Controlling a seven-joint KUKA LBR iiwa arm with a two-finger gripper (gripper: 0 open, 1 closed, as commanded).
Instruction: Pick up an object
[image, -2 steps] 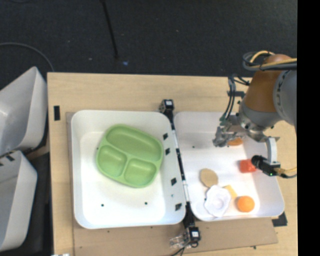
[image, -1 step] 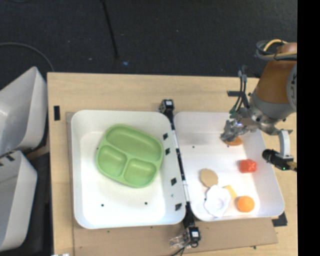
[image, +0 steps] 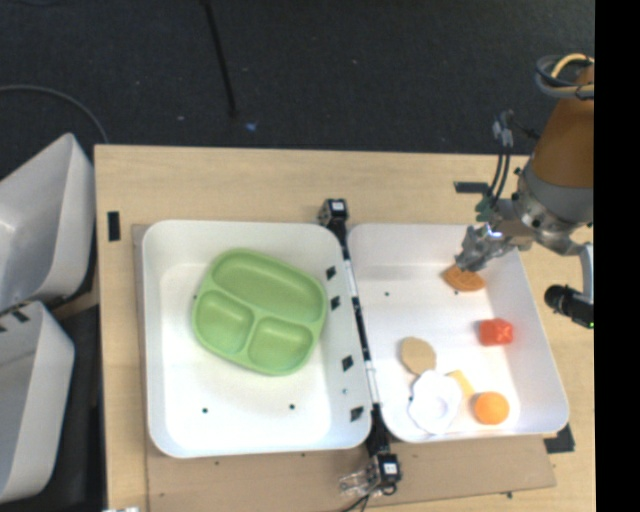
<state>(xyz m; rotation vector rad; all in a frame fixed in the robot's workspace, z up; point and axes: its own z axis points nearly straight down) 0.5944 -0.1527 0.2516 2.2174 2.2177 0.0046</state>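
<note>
Dark floor surrounds my wooden bench (image: 250, 185), and a black cable trails across the floor at the top. White containers sit off the bench's left edge. I've got just the one camera, looking down at a slant, so here goes.

Two white bins side by side on the bench. Left bin (image: 170, 400) holds a green tray (image: 260, 312) with three compartments, lying flat and turned at a slight angle. Black clips run down the seam between the bins.

Right bin (image: 535, 385) is where the pickable things are. I see an orange disc (image: 466, 281) toward the far side, a red block (image: 495, 332) nearer the right wall, a tan oval (image: 418, 354) around the middle, a white round piece (image: 434, 402) at the near edge with a yellow bit just beside it, and an orange ball (image: 490, 407) next to that.

Arm comes in from the right, orange band up top, grey wrist below it. Gripper (image: 478, 250) is down inside the right bin at its far right part, tip just above the orange disc and either touching or nearly touching its far edge; I can't separate the two from here. Whether the tool is open or closed, I cannot tell at this resolution. The disc lies flat on the bin floor. Red block, oval, white piece and ball all sit well apart from the gripper.
</note>
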